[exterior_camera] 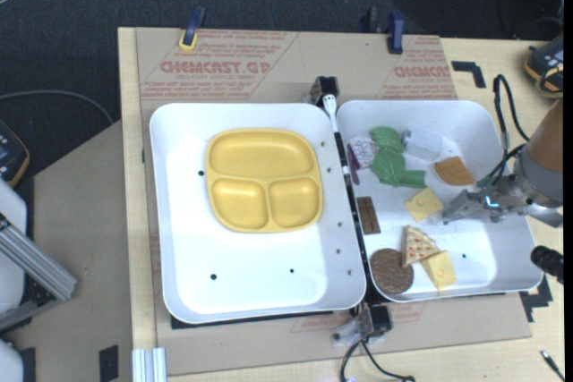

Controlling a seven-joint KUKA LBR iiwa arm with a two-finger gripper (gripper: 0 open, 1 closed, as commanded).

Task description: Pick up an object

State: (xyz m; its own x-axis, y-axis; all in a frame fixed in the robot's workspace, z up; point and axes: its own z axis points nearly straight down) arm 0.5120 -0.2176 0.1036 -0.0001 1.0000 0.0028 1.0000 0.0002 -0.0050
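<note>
I see the pincer (458, 208) low in the right bin (466, 273), just beside a yellow cheese piece (423, 205); I cannot tell its state.

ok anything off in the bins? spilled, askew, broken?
Nothing stands out. The yellow divided tray lies flat in the left bin; the toy food pieces lie loose in the right bin, none over a rim. The gripper is low over the right bin.

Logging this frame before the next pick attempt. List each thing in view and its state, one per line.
yellow tray: flat in the left bin, compartments bare
green toy: lying in the right bin
brown disc: flat near the front rim
yellow wedge: lying beside a pizza slice
gripper: low in the right bin, nothing seen in it
</note>
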